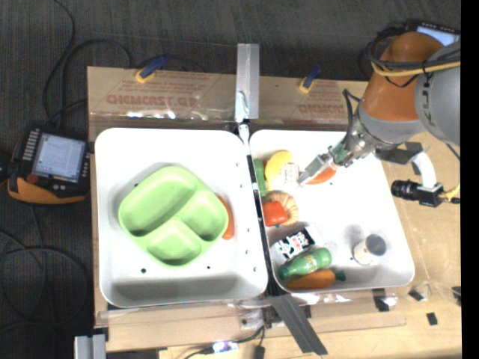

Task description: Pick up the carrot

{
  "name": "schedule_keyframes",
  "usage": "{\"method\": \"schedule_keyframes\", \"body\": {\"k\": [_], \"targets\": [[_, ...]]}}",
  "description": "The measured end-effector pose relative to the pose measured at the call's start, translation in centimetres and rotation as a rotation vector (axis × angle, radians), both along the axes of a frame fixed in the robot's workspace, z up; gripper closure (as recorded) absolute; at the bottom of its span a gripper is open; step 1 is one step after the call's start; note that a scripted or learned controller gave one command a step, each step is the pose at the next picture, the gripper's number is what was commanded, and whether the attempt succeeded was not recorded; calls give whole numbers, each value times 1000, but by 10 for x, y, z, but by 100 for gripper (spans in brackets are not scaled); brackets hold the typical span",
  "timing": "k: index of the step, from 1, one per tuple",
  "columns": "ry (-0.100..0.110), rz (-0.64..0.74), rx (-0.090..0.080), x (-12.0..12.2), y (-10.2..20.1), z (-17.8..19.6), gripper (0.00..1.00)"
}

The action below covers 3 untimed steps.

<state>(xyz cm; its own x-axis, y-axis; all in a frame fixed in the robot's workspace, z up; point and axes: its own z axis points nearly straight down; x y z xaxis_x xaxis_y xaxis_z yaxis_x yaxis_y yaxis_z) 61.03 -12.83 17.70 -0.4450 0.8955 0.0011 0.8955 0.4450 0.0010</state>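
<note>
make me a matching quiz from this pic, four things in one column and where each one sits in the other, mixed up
Things:
1. green plate
2. carrot
3. lemon
4. gripper

Places:
A. near front edge of the right bin, beside a green bottle
B. in the left bin
C. top left part of the right bin
D. over the right bin, just right of the lemon

Pairs: 1-B, 2-A, 3-C, 4-D

Tool (pixel 314 172) over right bin (pixel 389 223), orange carrot (pixel 323 175) at its tip; green tray (pixel 174 214) in left bin (pixel 112 275)
</note>
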Motion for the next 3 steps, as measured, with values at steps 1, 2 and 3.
{"method": "schedule_keyframes", "body": {"k": [1,2,3], "targets": [[-3,132,-2,-9,14,-85,0],[-7,132,0,-8,15,-76,100],[-21,-33,-4,-75,19,-85,100]]}}
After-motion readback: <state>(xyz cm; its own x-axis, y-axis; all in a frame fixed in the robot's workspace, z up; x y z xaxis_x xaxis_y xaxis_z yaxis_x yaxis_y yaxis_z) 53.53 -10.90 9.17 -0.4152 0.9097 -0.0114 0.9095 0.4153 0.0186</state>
